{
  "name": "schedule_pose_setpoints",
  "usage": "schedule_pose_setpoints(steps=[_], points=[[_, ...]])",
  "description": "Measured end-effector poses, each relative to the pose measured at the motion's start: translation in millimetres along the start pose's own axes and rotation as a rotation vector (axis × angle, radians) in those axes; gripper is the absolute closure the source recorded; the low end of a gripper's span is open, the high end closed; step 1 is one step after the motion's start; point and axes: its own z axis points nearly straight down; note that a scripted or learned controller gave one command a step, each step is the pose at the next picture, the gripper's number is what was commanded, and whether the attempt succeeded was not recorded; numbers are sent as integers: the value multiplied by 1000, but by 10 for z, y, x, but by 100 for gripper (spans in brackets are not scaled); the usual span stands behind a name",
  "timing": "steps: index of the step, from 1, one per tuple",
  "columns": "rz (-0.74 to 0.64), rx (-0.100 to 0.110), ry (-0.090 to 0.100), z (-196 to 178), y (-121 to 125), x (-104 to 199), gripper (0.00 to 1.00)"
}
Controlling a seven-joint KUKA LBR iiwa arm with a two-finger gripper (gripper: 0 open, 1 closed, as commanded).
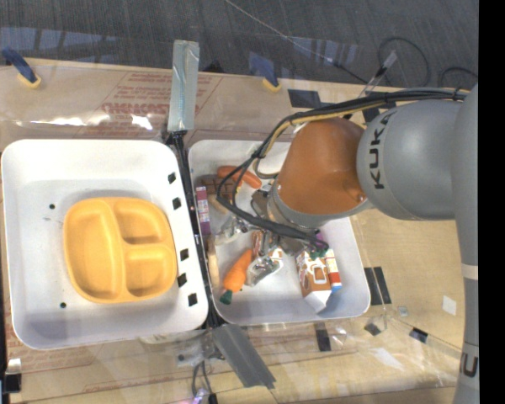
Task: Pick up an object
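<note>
Bench [421, 259] topped with brown board under clear plastic sheet, dark carpet beyond; two white bins taped side by side, left bin [25, 251] bearing a yellow divided tray [118, 247] with bare floor all round it. Right bin [349, 297] crowded: toy carrot [236, 272], small carton [317, 276], purple packet [202, 209] against the dividing wall, wrappers mid-bin. Arm [404, 162] hangs over this bin (orange band covers its upper half); gripper [269, 242] low among the clutter, grip state cannot be told.

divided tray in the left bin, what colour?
Yellow, plain with no pattern. The divided tray shows clearly in the camera view, lying in the left bin.
</note>
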Motion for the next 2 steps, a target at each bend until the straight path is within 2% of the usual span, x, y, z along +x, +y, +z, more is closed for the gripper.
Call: schedule_pose_setpoints(steps=[1, 2], points=[[139, 0, 1, 3, 158, 259, 0], [-3, 3, 0, -1, 270, 427, 0]])
